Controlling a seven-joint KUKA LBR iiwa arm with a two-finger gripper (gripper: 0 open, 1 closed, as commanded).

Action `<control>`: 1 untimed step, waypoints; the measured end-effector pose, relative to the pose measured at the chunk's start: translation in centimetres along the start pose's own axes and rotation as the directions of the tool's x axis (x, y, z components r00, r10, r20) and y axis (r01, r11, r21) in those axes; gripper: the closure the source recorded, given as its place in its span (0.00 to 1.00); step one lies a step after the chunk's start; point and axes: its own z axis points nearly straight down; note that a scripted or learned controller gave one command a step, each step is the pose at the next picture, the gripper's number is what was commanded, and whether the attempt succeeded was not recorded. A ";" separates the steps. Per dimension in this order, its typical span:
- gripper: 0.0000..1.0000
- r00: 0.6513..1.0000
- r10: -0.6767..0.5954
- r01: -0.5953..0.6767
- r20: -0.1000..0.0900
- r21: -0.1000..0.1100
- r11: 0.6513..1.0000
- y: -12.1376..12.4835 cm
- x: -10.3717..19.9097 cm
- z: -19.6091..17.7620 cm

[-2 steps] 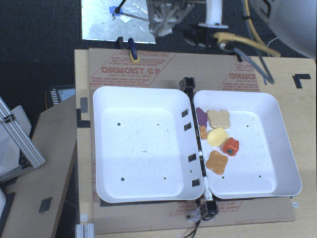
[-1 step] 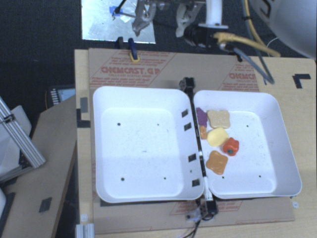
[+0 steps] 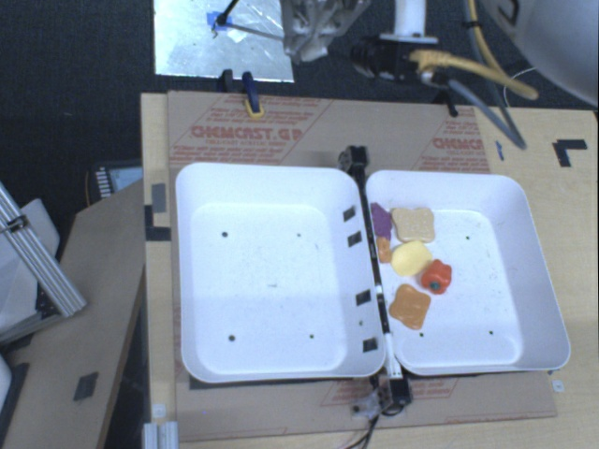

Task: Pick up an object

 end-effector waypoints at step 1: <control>0.00 1.000 -0.001 0.001 0.000 0.001 1.000 0.0 0.0 0.0</control>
